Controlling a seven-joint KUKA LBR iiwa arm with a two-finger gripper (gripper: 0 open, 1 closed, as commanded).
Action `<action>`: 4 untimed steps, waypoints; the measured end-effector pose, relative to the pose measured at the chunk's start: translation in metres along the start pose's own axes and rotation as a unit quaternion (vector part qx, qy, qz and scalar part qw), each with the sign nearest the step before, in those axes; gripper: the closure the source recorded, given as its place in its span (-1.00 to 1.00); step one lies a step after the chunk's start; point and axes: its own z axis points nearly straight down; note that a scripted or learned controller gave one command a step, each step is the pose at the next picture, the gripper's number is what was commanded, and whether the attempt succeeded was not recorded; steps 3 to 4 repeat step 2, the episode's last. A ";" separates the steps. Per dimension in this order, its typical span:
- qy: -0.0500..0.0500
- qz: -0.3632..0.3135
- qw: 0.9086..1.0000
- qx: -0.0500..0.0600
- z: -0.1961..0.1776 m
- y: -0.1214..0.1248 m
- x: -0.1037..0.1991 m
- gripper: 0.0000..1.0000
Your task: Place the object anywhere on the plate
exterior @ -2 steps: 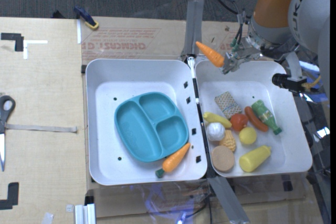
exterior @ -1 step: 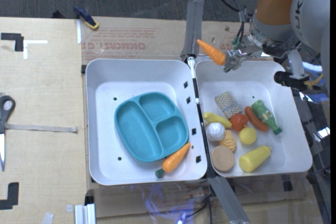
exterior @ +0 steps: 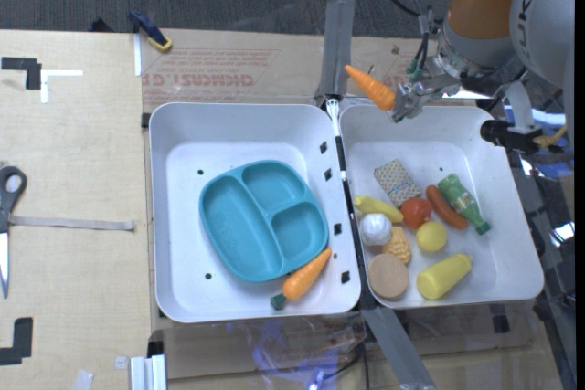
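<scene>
A teal three-part plate lies in the left bin. My gripper hangs above the back left corner of the right bin, shut on an orange carrot that sticks out to its left, lifted over the divide between the bins. A second carrot lies in the left bin, touching the plate's near right rim.
The right bin holds several toy foods: a yellow banana, a white garlic, a tomato, a lemon, a green bottle, a patterned block, a tan disc. Scissors lie far left.
</scene>
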 end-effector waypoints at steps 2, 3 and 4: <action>0.004 0.085 0.996 0.002 -0.011 -0.034 0.087 -1.00; 0.004 0.085 0.996 0.002 -0.011 -0.034 0.087 -1.00; 0.004 0.085 0.996 0.002 -0.011 -0.034 0.087 -1.00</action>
